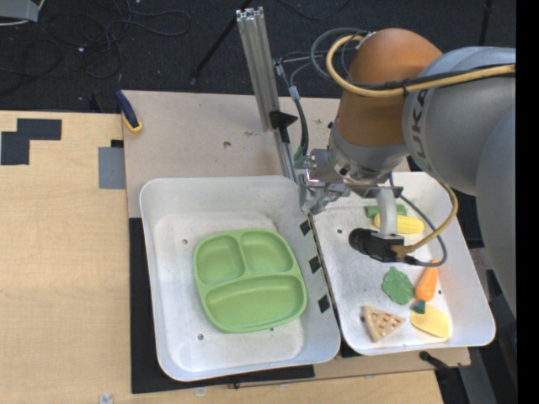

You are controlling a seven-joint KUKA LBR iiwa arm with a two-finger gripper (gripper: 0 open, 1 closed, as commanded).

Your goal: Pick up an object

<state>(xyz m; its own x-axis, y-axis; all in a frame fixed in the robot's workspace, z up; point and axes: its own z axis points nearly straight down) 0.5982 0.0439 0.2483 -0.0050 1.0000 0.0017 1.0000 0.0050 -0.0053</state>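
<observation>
Toys lie untouched in the right bin [472, 310], toward its five o'clock: pizza slice [381, 321], green leaf [398, 285], carrot [428, 284], yellow wedge [432, 321], corn [404, 224]. Left bin [160, 217] holds a green tray [249, 279]. Gripper [324, 194] hangs at the right bin's eleven o'clock; its state I cannot tell. Nothing picked up yet

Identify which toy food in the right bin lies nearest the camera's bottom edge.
The pizza slice: a tan triangle with red dots, lying lower in the view than the yellow piece beside it.
</observation>
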